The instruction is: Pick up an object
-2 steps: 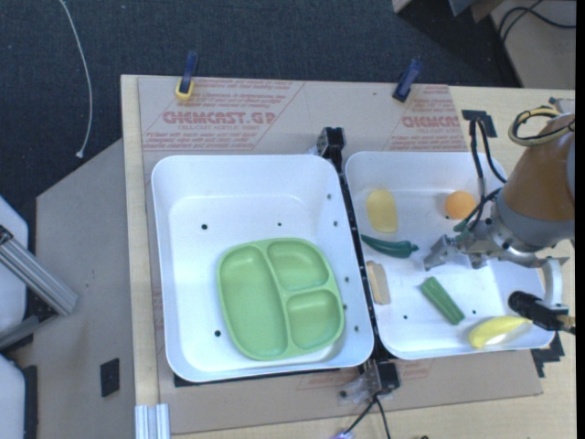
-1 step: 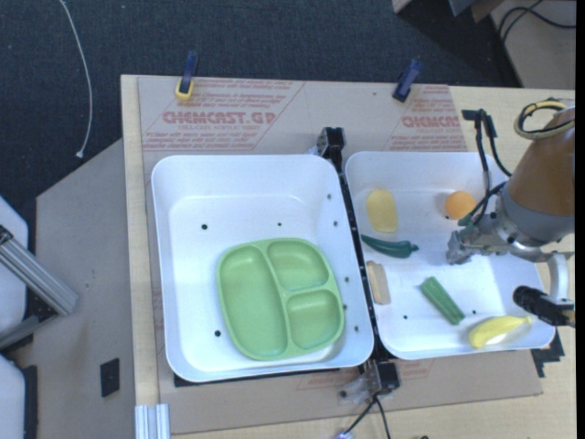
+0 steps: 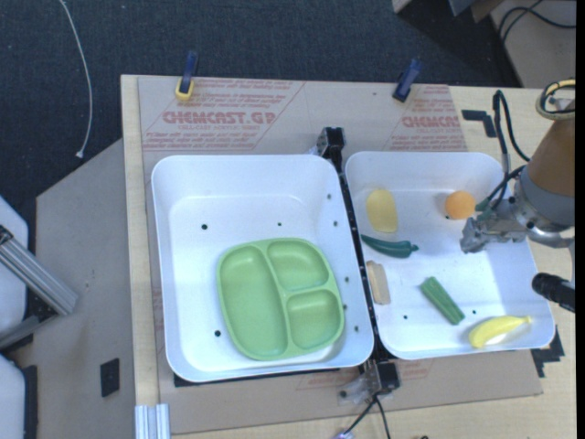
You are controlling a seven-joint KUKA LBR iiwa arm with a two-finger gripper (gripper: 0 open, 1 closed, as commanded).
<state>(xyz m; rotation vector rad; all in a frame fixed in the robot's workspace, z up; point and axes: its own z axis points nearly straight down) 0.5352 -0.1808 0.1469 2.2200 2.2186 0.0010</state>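
on the counter [image 3: 274, 108] sit two white bins side by side. the left bin [image 3: 183, 199] holds a green tray [image 3: 279, 295] with three compartments. the right bin [image 3: 416, 332] holds a yellow piece [image 3: 382, 210] near its upper left, a dark green pepper [image 3: 391, 244] just below that, a tan stick [image 3: 377, 283] by the left wall, a green block [image 3: 442, 300] near the middle, a banana [image 3: 498, 330] at the lower right and an orange ball [image 3: 460, 205] at the upper right. the pincer [image 3: 479, 233] hangs over the right bin just below and beside the ball; whether it is open or closed cannot be told, and nothing shows in its grip.
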